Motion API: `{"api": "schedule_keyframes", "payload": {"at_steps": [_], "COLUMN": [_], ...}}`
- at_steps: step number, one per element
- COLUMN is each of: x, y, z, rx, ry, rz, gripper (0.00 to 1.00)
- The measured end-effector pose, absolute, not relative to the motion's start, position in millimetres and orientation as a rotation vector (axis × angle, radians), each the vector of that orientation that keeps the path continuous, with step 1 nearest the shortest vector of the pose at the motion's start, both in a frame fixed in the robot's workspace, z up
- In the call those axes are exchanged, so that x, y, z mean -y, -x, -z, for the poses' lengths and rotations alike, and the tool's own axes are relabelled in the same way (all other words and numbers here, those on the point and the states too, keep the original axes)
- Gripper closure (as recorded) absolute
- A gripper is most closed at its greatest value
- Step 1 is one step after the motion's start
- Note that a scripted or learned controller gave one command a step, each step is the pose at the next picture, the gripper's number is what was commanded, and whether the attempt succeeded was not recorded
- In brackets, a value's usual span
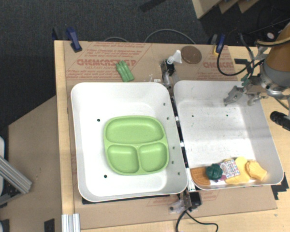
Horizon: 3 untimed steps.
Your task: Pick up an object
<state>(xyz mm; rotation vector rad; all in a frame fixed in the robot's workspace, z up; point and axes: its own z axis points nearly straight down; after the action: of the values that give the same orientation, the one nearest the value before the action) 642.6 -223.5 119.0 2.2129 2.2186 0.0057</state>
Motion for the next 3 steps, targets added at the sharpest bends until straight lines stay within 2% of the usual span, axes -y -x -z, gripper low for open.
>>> {"api": "schedule_keyframes", "payload": {"at_steps": [1,2,3], "x": [220.6,223.9,220.6], "y": [-624.8,-652.5,-634.3], "z": [-84.3,-137.2,-83.1], "rx": [-2.227,-2.217,-2.228], "ry": [-2.222,-2.213,-2.224], "rz": [-0.005,-0.006,-0.004], "gripper": [0.00,0.00,0.00]}}
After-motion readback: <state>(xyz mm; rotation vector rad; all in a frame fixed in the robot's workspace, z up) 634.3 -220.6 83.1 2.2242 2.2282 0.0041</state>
